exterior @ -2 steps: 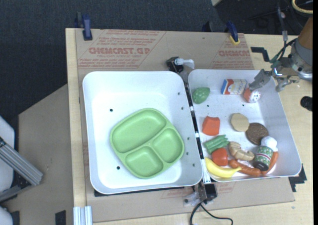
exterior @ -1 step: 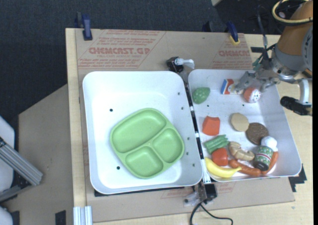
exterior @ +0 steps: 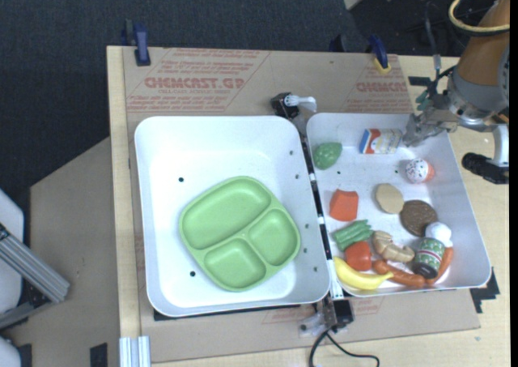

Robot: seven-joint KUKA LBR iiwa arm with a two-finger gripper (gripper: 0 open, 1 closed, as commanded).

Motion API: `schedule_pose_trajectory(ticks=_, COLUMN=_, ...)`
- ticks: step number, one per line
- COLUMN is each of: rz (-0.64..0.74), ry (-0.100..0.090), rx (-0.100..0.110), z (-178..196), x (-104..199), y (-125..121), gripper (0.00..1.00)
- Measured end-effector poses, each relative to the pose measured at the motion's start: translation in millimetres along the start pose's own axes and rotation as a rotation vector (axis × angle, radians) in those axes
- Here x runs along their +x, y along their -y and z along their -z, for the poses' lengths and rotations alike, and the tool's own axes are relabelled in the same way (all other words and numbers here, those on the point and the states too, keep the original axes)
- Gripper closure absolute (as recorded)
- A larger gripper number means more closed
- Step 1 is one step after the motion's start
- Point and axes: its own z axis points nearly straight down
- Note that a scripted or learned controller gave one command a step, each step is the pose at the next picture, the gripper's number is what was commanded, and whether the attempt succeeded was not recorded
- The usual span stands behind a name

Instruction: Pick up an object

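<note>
Approach step: end effector (exterior: 414, 129) low over right bin (exterior: 469, 219), beside red-white carton (exterior: 374, 141); grip state unclear, can't tell. Next: center on carton, close, lift.

Robotics lab: clamped cardboard-topped bench (exterior: 202, 82), two white bins (exterior: 154, 195), toy food (exterior: 364, 276), cabling (exterior: 324, 345).

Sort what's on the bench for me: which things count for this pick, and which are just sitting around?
For the pick:
hand at the right bin's far edge
red and white carton beside it
speckled ball
green leaf
banana
brown cookie

Lying about:
green divided plate in the left bin
blue clamps
</note>
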Motion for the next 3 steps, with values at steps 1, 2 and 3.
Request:
schedule_pose_trajectory(ticks=1, rz=0.003, ry=-0.005, rx=0.0, z=75, x=72, y=50, gripper=1.0)
schedule_pose_trajectory(ticks=2, rz=0.002, ry=-0.004, rx=0.005, z=84, x=115, y=66, gripper=1.0)
schedule_pose_trajectory(ticks=3, rz=0.001, ry=0.0, rx=-0.005, z=81, x=130, y=-4, gripper=1.0)
